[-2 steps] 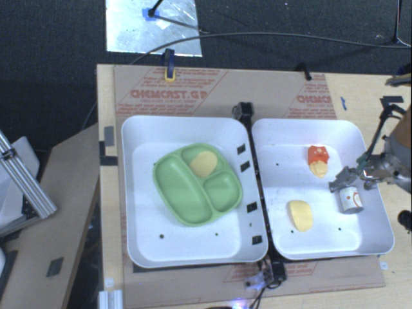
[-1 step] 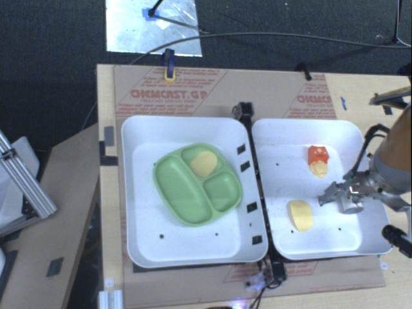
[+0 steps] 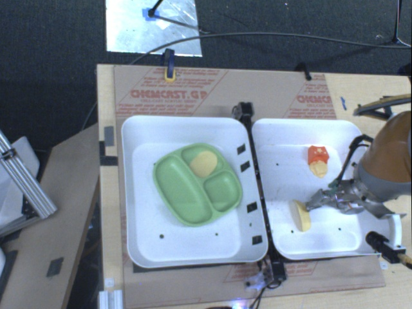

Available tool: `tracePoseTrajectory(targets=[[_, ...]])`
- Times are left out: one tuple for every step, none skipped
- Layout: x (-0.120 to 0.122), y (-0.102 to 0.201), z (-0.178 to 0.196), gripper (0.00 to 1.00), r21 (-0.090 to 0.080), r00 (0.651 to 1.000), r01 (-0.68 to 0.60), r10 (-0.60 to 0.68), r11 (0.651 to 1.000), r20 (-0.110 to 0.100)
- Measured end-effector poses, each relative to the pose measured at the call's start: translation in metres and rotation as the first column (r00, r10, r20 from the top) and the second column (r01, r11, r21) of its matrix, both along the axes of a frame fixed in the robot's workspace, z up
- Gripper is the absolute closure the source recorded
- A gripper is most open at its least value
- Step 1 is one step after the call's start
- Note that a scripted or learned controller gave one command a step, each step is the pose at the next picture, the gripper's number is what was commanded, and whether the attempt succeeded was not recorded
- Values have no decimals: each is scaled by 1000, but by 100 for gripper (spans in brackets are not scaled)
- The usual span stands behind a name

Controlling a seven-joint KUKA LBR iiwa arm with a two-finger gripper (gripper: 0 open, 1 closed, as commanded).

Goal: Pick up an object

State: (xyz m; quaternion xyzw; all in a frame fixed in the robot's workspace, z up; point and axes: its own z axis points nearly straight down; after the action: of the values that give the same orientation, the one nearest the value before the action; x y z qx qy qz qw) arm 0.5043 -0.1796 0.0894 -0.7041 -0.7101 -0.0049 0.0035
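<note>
In the right bin [image 3: 283, 147] a pale yellow wedge [image 3: 300, 215] lies near the front left, and a red and yellow toy [image 3: 317, 159] sits toward the back. My gripper [image 3: 315, 201] hangs low over the right bin, just right of and above the yellow wedge, fingertips pointing left. The grey arm with its orange band [image 3: 389, 156] comes in from the right edge. In the left bin [image 3: 138, 172] a green divided plate [image 3: 187, 192] carries a yellow round piece [image 3: 204, 164] in its upper compartment.
The two bins meet along a black-clipped divider [image 3: 254, 185]. They rest on a brown cardboard sheet [image 3: 219, 89] with red print. A metal rail [image 3: 26, 179] leans at the far left, and a shiny square plate [image 3: 151, 18] lies beyond the bench.
</note>
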Motion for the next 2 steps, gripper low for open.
tracePoseTrajectory(targets=[[-1,-3,10,100,-7,1000,3,-3,1000,1],[4,4,69,100,-13,1000,4,-4,1000,2]])
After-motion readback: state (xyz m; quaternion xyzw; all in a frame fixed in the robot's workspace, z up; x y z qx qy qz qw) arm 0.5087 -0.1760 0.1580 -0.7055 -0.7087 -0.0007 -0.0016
